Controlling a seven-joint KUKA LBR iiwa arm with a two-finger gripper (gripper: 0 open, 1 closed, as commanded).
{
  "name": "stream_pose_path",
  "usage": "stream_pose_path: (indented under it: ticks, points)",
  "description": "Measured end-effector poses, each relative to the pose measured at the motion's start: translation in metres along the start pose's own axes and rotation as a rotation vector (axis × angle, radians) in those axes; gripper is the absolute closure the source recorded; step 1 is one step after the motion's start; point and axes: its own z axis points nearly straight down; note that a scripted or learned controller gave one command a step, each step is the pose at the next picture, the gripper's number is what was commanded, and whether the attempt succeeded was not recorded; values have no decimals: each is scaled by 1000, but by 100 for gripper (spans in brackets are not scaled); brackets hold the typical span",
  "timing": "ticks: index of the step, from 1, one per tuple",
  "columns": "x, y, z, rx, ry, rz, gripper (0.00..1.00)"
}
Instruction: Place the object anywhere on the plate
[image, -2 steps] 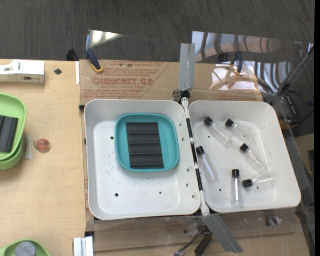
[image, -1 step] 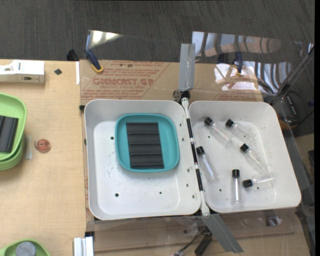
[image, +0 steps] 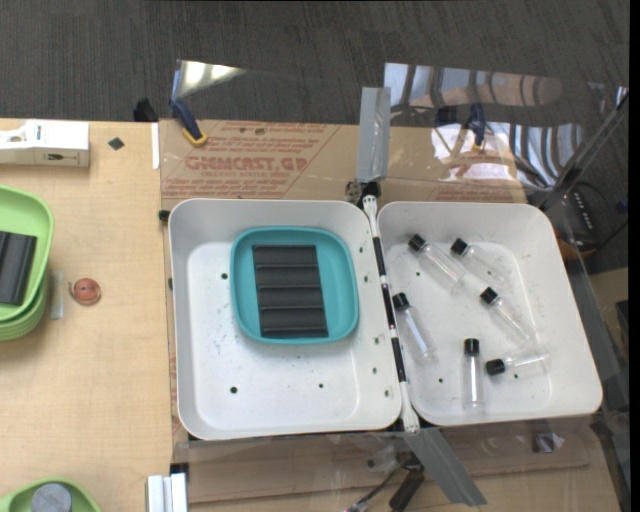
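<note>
- Green tray (image: 22, 222) at the 9 o'clock edge of the bench (image: 100, 400), with a black item (image: 14, 266) in it; a small reddish disc (image: 86, 290) lies just beside it at 3 o'clock.
- Left bin (image: 190, 330): holds the teal plate (image: 244, 290), set toward 12 o'clock of the bin's centre. A dark ribbed insert (image: 292, 290) lies in the plate (nothing else on it).
- Right bin (image: 560, 330): six clear vials with black caps, all lying on its floor, none on the plate.
  - One vial (image: 412, 325) at 9 o'clock, near the wall shared with the left bin.
  - Two vials at 11–12 o'clock (image: 432, 257) (image: 470, 258).
  - One vial (image: 502, 310) near centre, toward 3 o'clock.
  - Two vials at 5–6 o'clock (image: 472, 372) (image: 518, 363), caps near each other.
- Tool: released or clenched, cannot tell.
</note>
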Motion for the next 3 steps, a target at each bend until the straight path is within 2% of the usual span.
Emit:
stream_pose_path:
  ticks: [2, 3]
  points:
    - [24, 12, 0, 0, 0, 234, 0]
    - [45, 22, 0, 0, 0, 234, 0]
